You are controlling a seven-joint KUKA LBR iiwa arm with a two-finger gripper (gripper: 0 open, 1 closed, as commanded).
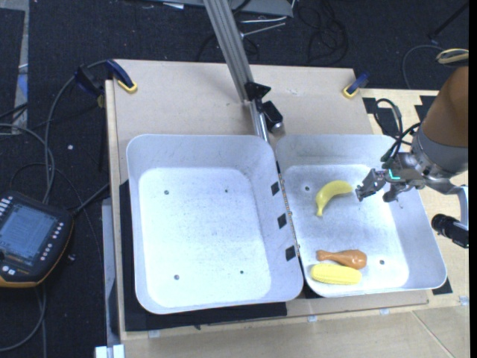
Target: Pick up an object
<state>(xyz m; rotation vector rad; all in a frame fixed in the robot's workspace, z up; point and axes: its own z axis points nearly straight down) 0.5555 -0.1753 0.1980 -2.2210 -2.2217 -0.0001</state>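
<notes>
A yellow banana (332, 195) lies in the upper middle of the right bin (417, 233). An orange-brown drumstick (343, 257) and a yellow corn-like piece (335, 274) rest near that bin's front edge. My gripper (379, 188) hangs over the right bin, just right of the banana and apart from it. Its two dark fingers (365, 191) are spread, and nothing sits between them.
The left bin (201, 222) lies beside the right one. A metal pole (235, 51) slants down to a clamp at the back of the bins. Yellow clamps hold the bench's back corners. A handheld pendant (26, 237) lies off the bench at left.
</notes>
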